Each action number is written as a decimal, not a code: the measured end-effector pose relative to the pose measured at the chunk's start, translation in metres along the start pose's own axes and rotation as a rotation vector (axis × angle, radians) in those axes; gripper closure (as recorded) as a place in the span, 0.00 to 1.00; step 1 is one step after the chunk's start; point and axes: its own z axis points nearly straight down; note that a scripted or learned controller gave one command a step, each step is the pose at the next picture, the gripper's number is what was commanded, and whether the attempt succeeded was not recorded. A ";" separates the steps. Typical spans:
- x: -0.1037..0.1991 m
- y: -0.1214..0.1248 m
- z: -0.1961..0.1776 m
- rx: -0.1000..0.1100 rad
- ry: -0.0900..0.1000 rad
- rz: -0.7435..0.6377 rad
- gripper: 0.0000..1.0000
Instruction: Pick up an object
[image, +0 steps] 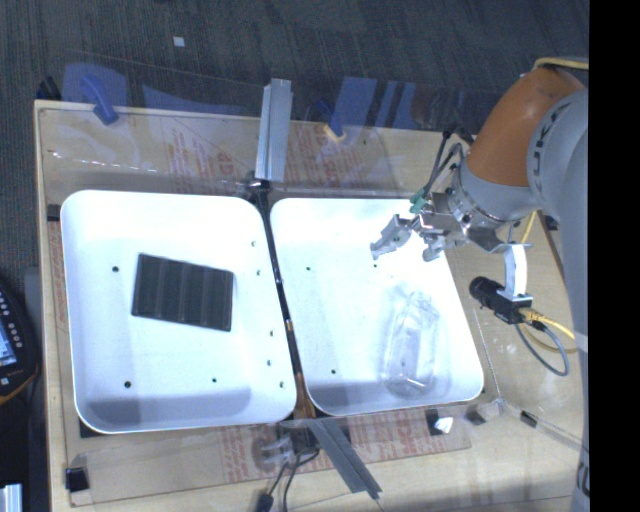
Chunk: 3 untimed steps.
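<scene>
Gripper (408, 240) spread wide above the right white bin (330, 300).
We should descend squarely over the clear plastic bottle (410, 340).

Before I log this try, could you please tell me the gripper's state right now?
Gripper: open, fingers spread, holding nothing, above the right bin.

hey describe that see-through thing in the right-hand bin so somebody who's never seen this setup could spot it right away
Start at the two white bins side by side and take the right bin, the one nearer the arm. In its lower right part, below the gripper, lies a clear plastic object, perhaps a bottle. It is transparent and nearly blends into the white floor, unlike the dark ribbed rectangular block in the left bin.
</scene>
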 end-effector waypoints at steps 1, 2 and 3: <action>-0.005 -0.051 -0.092 -0.001 0.001 0.055 0.00; -0.004 -0.037 -0.112 0.000 0.000 -0.004 0.00; -0.004 -0.027 -0.062 0.004 0.001 0.042 0.00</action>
